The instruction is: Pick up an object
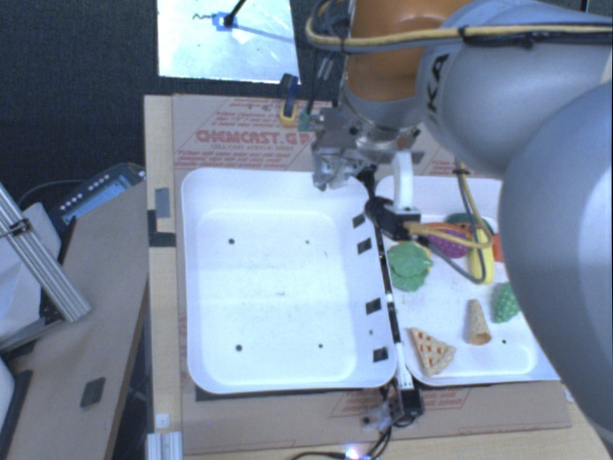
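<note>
Your gripper hung over the far rim of the left bin, close to the divider between the two bins, and whether it was open or closed could not be told from this slanted view; nothing was visible in its grasp. Just behind the gripper, the cardboard sheet under the bins carried red printing that read "CHEMCAST", with smaller lines beneath it too fine to read. A black "K" marking showed on the grey arm just above and to the right of the gripper, beside the orange band. The things you could pick all lay in the right bin, to the right of the gripper and nearer the camera: a green leafy piece closest to it by the divider, a purple piece just beyond that, a yellow strip crossing over it, then a tan cone, a small green lump and a waffle-patterned wedge nearest the front rim.
</note>
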You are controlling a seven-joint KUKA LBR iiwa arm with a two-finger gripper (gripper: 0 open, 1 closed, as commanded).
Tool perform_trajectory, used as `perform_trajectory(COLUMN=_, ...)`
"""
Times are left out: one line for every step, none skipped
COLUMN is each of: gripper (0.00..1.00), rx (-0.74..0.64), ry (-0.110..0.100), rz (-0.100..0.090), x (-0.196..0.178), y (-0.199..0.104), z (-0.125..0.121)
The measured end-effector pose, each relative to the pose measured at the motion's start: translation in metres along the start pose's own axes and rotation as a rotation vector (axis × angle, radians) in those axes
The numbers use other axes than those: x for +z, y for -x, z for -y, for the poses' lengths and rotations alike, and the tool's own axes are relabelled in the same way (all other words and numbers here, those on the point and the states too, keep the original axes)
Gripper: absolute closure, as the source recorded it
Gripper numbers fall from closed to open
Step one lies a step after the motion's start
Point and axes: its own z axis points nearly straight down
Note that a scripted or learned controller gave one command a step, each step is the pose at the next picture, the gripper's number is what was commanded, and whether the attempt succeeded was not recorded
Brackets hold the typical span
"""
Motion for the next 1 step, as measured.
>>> perform_trajectory(gripper=1.00, rx=0.002, ry=0.036, rz=-0.002, x=-0.1804, y=0.0297, z=-0.0424)
